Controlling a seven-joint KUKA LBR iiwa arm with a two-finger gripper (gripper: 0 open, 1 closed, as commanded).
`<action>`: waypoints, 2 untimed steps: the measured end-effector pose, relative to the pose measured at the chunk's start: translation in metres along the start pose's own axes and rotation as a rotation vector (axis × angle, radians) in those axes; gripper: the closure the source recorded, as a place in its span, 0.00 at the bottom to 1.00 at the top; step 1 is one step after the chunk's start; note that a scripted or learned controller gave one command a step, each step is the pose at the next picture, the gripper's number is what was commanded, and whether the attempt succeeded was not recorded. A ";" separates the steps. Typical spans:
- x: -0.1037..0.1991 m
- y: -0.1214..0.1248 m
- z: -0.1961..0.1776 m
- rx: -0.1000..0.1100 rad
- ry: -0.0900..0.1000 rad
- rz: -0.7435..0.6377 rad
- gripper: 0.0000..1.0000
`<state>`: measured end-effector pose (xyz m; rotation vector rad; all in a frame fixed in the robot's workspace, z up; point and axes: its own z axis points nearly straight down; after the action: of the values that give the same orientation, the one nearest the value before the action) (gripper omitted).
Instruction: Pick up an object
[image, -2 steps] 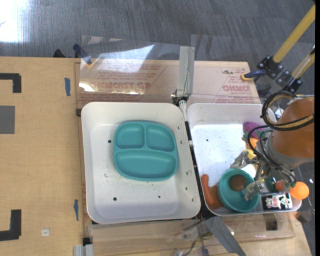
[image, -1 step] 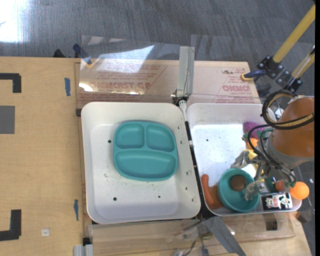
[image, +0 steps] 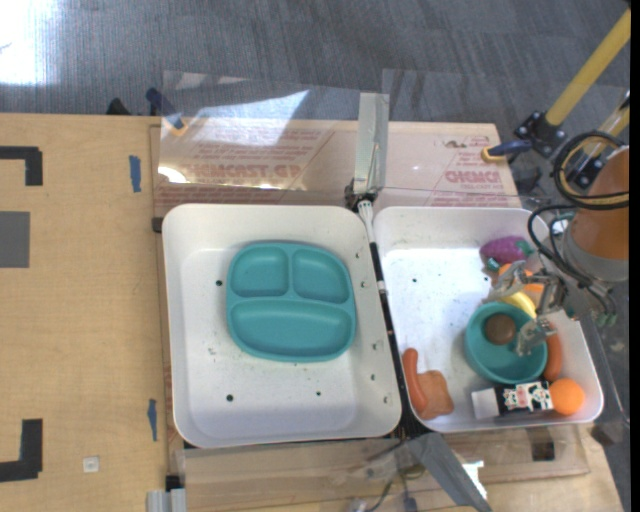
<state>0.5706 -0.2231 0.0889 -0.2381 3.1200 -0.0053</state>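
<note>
The robot's gripper (image: 527, 322) hangs low over a teal bowl (image: 503, 349) in the right bin (image: 430, 262); how it is set, I cannot tell. An orange ball (image: 567, 396) and small carton (image: 515, 399) lie just below the bowl; a purple toy (image: 503, 247) above.

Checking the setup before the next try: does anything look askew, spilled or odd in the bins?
Nothing looks spilled or damaged. The teal divided plate lies flat in the left bin. The right bin is crowded at its right end, where the tool is over the teal bowl.
</note>
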 end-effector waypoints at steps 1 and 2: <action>0.027 0.005 -0.002 0.003 -0.009 0.047 0.00; 0.013 0.006 -0.023 0.010 -0.050 0.047 1.00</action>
<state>0.5569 -0.2187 0.1116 -0.1617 3.0745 -0.0141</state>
